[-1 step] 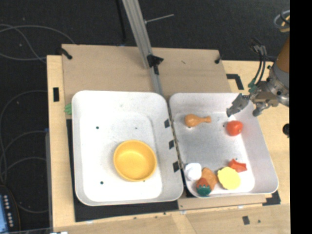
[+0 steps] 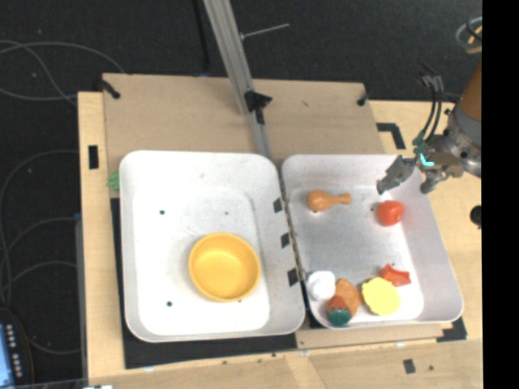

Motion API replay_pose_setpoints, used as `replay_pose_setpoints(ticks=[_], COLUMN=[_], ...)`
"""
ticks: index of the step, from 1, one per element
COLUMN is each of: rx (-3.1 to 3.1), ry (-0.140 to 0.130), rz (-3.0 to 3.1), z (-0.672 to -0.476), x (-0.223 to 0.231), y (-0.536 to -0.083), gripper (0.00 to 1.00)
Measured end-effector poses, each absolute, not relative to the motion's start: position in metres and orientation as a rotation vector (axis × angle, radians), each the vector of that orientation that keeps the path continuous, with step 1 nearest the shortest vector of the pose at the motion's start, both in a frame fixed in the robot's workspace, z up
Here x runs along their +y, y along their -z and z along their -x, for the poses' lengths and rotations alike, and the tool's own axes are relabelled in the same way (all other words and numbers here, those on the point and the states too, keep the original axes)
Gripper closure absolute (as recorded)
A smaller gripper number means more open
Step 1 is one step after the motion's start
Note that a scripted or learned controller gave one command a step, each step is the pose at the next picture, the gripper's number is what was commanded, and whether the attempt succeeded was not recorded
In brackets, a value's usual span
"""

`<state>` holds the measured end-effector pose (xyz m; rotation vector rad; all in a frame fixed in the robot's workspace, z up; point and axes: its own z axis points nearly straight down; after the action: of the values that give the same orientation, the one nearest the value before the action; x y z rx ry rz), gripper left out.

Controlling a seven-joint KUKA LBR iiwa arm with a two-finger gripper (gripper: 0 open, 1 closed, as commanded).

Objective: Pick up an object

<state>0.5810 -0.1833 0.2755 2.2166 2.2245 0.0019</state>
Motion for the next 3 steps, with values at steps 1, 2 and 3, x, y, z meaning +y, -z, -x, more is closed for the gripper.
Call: replay_pose_setpoints(ticks=[1, 2, 3], rx=[2.22, 2.223, 2.222], ry=[0.002, 0.006, 0.008], rz=[-2.219, -2.22, -2.224], z=[-0.591, -0.594, -0.589], x=[-0.185, -0.179, -0.181], y=[-0.229, -0.184, -0.121], gripper=[0.0, 0.0, 0.0])
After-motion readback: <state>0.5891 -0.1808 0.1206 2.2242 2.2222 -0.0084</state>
